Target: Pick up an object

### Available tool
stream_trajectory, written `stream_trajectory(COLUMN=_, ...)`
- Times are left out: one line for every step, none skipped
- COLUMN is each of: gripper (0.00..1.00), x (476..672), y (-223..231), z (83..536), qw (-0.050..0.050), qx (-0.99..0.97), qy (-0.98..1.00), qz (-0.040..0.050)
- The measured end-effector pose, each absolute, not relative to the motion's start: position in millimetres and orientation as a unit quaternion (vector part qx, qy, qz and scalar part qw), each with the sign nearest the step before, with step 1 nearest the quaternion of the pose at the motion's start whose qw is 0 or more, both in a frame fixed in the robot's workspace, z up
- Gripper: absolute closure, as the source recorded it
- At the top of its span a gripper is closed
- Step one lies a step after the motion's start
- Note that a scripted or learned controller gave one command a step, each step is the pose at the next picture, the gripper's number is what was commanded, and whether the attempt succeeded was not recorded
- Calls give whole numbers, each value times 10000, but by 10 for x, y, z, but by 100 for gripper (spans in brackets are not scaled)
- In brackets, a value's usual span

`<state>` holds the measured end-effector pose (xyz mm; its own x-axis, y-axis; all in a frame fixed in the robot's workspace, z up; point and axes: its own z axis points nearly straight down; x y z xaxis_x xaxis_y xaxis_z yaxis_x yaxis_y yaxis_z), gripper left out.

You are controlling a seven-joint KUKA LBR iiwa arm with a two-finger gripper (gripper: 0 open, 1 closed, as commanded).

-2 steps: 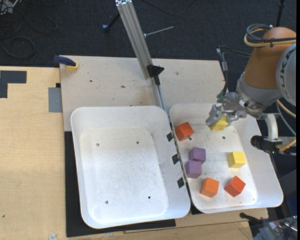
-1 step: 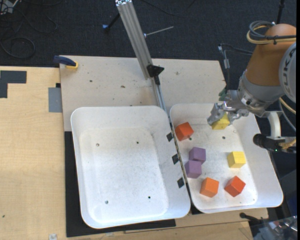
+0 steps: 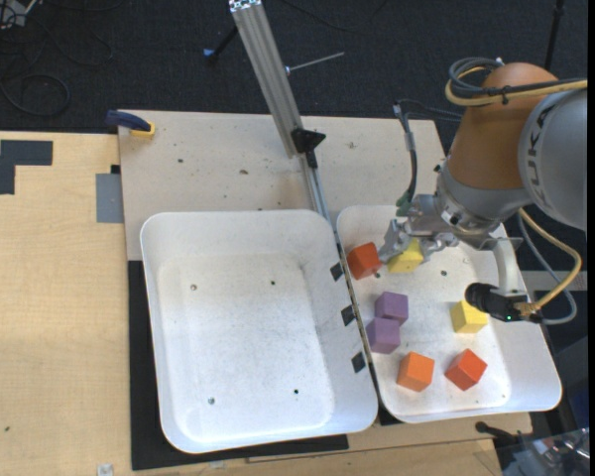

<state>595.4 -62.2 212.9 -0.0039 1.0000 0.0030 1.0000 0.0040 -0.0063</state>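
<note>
- Tan wooden bench [image 3: 228, 167] carries both bins side by side (dark floor and loose cables lie beyond its far edge).
- Left bin [image 3: 238, 345], white and shallow, has a floor flecked with small dark specks.
- Right bin [image 3: 521, 390], also white, sits against the left one along their shared edge and holds seven blocks.
- Arm [image 3: 496, 147] comes in from the right, with its orange band above the right bin's far side.
- Aluminium post [image 3: 273, 77] slants up from the bench's far half (a checkered tag caps it).
- Gripper [image 3: 414, 241] points down over the far part of the right bin; I cannot tell whether it is spread or closed.
- Blue-and-yellow clamp [image 3: 129, 122] lies at the bench's far left corner.
- Yellow block [image 3: 407, 259] sits right at the gripper's tip; I cannot tell whether it is gripped.
- Red-orange block [image 3: 363, 260] lies just left of it, near the shared edge.
- Upper purple block [image 3: 391, 306] and lower purple block [image 3: 383, 334] touch, nearer the camera.
- Second yellow block [image 3: 468, 315] sits toward the right.
- Orange block [image 3: 415, 371] and red block [image 3: 465, 369] lie side by side, slightly apart, near the front rim.
</note>
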Motion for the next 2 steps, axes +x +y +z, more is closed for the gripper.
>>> stream_trajectory(gripper=100, x=5765, y=-158, z=2064, qw=34, qx=-7059, qy=-7083, qz=15)
stream_trajectory(gripper=100, x=5603, y=374, z=2237, qw=30, qx=-7054, qy=-7088, qz=8)
